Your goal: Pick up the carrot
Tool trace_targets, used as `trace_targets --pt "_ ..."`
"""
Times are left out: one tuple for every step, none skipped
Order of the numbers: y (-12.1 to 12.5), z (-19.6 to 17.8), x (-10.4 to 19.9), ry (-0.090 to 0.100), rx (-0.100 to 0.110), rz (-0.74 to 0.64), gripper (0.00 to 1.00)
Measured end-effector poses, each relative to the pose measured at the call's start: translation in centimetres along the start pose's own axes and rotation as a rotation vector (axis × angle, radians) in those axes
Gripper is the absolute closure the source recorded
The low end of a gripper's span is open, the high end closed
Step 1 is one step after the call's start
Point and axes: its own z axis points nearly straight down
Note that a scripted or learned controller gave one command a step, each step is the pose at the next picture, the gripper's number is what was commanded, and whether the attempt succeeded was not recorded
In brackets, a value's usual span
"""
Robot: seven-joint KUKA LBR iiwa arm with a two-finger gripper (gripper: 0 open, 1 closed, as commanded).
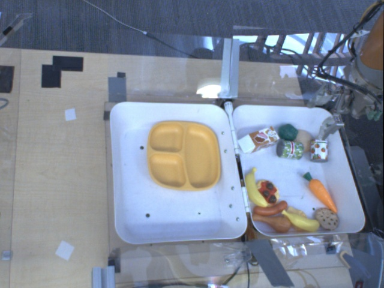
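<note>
The carrot (321, 192) is orange with a small green top. It lies slanted near the right wall of the right bin (354, 203), top end pointing up-left. My gripper (332, 120) hangs over the bin's upper right corner, above a small strawberry-printed can (319, 150). It is well apart from the carrot, which lies farther down the view with nothing covering it.
The right bin also holds a green-labelled can (290, 149), a dark green vegetable (288, 132), a snack packet (263, 138), bananas (254, 189), sausages (271, 210) and a cookie (327, 219) just below the carrot. A yellow divided plate (183, 155) sits in the left bin (129, 209).
</note>
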Motion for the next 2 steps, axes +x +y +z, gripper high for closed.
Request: trace_targets --pt "-0.3 11.3 8.9 -0.005 0.002 0.192 0.0" --pt "1.2 12.9 13.2 -0.009 0.002 0.358 0.0"
